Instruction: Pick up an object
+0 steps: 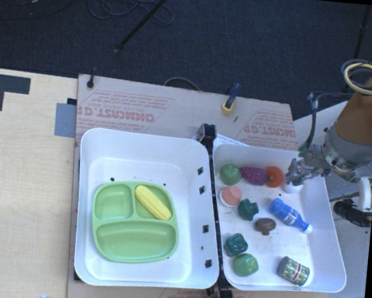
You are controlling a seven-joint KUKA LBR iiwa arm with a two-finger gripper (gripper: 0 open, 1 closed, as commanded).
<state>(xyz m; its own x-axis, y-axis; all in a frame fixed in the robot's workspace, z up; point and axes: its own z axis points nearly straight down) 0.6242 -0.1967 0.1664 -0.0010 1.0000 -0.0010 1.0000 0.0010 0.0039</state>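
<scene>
Orange ball (274, 176) lies in right bin (333, 260), far row, touching purple grapes (254, 176); green apple (230, 175) further left. Gripper (295, 180) sits just right of the ball, at the bin's far right rim; nothing visible between jaws, open/closed cannot tell. Blue bottle (290, 215) nearer the camera. Left bin (91, 168) holds green tray (130, 242) with yellow corn (153, 202)

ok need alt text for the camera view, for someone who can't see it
A grey robot arm's gripper hovers at the upper right edge of the right white bin, which holds small toy foods, a blue bottle and a can. The left bin holds a green divided plate with a yellow corn cob.
</scene>
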